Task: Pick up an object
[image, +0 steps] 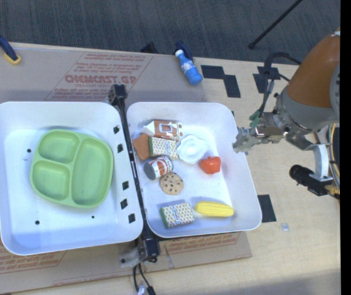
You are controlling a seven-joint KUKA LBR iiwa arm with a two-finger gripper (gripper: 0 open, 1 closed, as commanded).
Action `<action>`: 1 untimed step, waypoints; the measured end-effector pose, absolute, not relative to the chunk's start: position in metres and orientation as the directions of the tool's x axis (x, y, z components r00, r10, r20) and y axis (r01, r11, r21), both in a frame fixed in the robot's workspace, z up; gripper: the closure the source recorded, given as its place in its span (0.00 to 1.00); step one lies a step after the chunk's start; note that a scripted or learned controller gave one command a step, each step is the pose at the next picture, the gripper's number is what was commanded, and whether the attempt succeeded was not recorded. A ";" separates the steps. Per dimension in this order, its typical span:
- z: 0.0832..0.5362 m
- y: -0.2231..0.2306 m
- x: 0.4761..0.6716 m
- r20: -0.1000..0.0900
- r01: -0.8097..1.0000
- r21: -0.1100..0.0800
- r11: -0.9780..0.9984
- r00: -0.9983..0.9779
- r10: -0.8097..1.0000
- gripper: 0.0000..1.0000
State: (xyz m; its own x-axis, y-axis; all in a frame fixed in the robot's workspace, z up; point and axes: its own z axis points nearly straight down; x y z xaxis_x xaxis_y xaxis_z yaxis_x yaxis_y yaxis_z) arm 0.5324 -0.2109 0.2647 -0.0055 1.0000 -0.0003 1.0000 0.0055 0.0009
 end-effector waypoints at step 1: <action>0.259 -0.211 0.590 0.000 1.000 0.001 0.006 -0.006 1.000 1.00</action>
